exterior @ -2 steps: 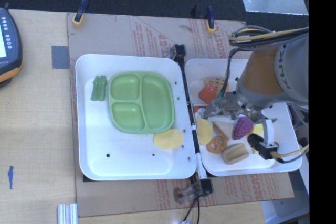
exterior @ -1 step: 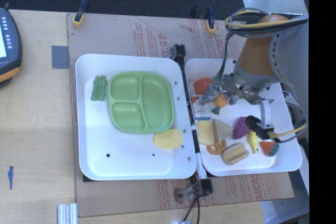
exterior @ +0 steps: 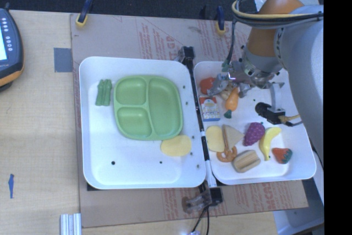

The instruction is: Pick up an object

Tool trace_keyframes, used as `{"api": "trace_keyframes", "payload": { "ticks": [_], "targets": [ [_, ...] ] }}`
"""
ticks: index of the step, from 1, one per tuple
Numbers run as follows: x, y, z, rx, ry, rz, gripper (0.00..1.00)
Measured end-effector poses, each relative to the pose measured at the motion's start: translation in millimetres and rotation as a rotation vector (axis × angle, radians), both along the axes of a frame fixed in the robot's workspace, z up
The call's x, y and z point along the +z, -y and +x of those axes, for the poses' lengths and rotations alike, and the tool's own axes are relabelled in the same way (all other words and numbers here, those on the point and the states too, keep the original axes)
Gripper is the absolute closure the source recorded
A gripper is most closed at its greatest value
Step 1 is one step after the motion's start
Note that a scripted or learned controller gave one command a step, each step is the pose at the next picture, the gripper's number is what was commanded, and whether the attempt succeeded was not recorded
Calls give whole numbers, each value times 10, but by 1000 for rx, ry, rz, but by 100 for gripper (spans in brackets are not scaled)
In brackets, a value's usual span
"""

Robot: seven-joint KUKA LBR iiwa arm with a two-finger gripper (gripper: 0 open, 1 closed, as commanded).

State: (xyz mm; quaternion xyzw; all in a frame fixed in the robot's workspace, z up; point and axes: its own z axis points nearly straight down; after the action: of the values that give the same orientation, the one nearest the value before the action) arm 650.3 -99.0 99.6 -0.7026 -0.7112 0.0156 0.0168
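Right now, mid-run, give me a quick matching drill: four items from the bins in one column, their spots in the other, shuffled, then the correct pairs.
Things:
1. green divided plate
2. grapes
3. green beans
4. banana

Places:
A. left bin, left of the plate
B. right bin, just right of the grapes
C. middle of the left bin
D. right bin, between the cheese wedge and the banana

Pairs: 1-C, 2-D, 3-A, 4-B

Glossy plastic bins (exterior: 93,173); matt green plastic plate (exterior: 148,107); wood-grain bench (exterior: 38,135).
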Motion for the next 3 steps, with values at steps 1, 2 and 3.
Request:
{"api": "trace_keyframes", "payload": {
  "ticks": [1,2,3],
  "targets": [
    [996,-242,83,-4,53,-2,0],
    [559,-28,-398,-11,35,-3,0],
    [-78,121,-413,-11,44,2,0]
  ]
}}
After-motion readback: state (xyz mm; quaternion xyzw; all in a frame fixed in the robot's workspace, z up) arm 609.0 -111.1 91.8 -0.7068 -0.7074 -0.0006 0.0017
